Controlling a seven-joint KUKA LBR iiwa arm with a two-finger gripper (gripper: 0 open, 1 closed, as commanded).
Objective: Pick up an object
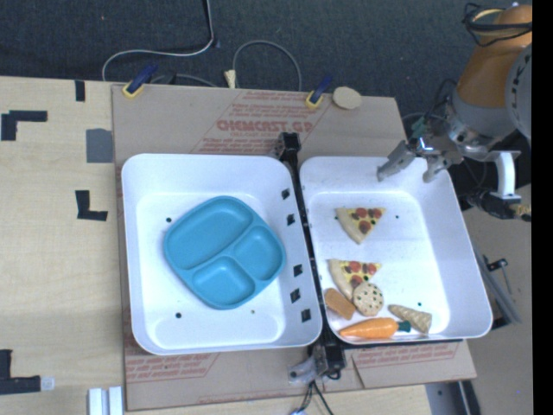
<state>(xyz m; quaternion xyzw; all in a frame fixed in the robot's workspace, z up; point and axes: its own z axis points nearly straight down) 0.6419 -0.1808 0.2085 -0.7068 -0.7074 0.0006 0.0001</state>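
The arm (497, 59) was cut off by the right edge of the view, so only its grey wrist and orange band could be seen, and a few food pieces in the near corner of the right bin (458, 232) crowded together and were hard to tell apart. The hand (408, 167) hung over the far right part of that bin, tilted down and to the left, its two fingers (389, 164) spread apart with nothing between them. On the bin floor, a pizza slice (359, 221) with red and green toppings lay just near of the hand and apart from it. A second pizza slice (352, 271) lay nearer still, touching a round cookie (368, 298), with a carrot (370, 328) along the near wall. The left bin (138, 232) held a blue divided plate (225, 251). Both bins sat on a cardboard sheet (259, 124) on the desk (52, 232).
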